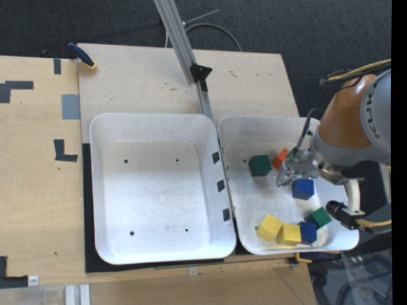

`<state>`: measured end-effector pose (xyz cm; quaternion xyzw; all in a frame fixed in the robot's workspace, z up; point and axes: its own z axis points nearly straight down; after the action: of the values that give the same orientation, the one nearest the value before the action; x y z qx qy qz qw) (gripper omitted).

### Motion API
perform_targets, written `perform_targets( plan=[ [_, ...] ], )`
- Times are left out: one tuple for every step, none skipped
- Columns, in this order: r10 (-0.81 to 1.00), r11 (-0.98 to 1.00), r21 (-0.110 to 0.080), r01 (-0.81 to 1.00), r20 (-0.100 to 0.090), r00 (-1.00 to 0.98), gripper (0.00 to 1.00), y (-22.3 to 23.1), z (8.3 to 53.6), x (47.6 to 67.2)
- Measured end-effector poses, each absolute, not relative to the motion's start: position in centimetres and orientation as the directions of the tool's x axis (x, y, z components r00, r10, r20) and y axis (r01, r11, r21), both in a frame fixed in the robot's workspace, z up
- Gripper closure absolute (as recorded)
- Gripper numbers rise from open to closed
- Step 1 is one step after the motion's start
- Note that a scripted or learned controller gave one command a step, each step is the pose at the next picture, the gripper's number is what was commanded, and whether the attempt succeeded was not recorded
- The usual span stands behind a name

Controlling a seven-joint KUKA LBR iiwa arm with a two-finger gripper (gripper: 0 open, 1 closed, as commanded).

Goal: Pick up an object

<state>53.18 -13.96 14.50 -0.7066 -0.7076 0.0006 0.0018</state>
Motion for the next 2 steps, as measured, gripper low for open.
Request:
perform_targets(
  plan=[
    [1.000,0.002,0.004,1.000,0.000,-0.002,1.00,-13.0,19.7,52.8],
    [1.000,0.002,0.005,1.000,-0.001,-0.002,1.00,-12.9,25.2,54.0]
  ],
)
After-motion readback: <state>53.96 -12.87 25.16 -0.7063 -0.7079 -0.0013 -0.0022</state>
